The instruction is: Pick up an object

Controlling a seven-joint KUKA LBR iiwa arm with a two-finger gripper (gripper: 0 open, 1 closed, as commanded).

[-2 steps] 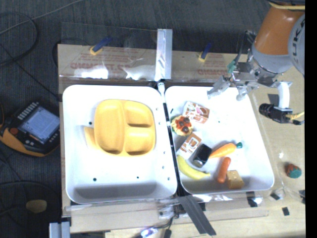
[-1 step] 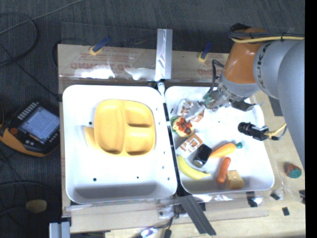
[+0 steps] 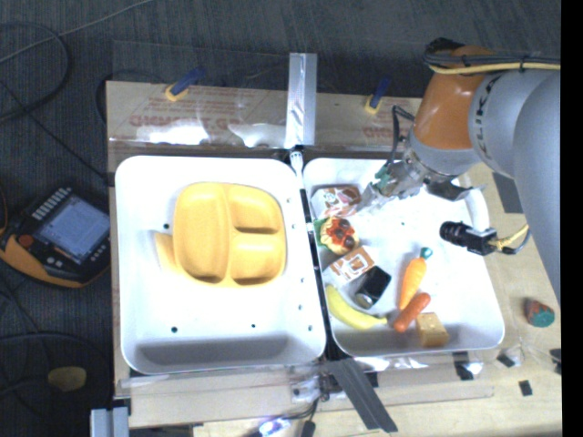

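Objects for picking sit in the right bin [image 3: 474, 321]. Nearest me, at its six o'clock rim, I read a banana [image 3: 351, 310], a tan block [image 3: 432, 330] and a carrot [image 3: 414, 285] leaning toward one o'clock, all close together. A small black item [image 3: 372, 286] touches a little carton [image 3: 352, 262]. The three o'clock half of the bin floor lies open. Farther, a printed packet [image 3: 337, 232] hugs the nine o'clock wall. The gripper [image 3: 383, 187] hangs over the twelve o'clock corner; I cannot tell how its jaws stand, they blur together. The left bin [image 3: 137, 244] carries a yellow divided tray [image 3: 230, 232] with free rim all round.
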